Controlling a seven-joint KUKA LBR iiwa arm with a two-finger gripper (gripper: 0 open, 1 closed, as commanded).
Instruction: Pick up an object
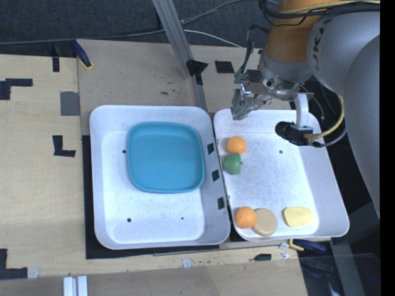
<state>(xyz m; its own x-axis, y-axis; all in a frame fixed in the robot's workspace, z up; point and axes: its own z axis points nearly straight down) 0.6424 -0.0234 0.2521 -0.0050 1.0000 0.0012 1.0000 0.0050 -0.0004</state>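
From above, a wooden bench (pixel 43 184) carries scattered strips of black tape (pixel 60 147), a grey patch (pixel 70 103) and a slanting metal bar (pixel 179 39) that runs down from the top edge to the gap between the two bins. Thin cables (pixel 216 37) trail across the dark floor behind, and a black fitting with a yellow cable (pixel 299 134) juts from the arm over the right bin's far right part. The left bin (pixel 111 221) is a shallow white tray with rounded corners and a faintly speckled floor; it holds a smooth, rounded-square blue plate (pixel 165 156) lying flat, nearer its far side. The right bin (pixel 321 190), of the same make, holds five small pieces: an orange ball (pixel 236 145) near its left wall with a green ball (pixel 232 163) touching it just in front, and along the near wall another orange ball (pixel 245 217), a tan round disc (pixel 265 222) touching it, and a flattish yellow piece (pixel 298 216) a little apart to the right. The gripper (pixel 242 111) hangs over the far left corner of the right bin, behind the first orange ball and apart from it; its metal tips look drawn close together with nothing between them, though how far they stand apart I cannot tell. Above it sits the orange band (pixel 302 17) and the grey arm (pixel 352 60).
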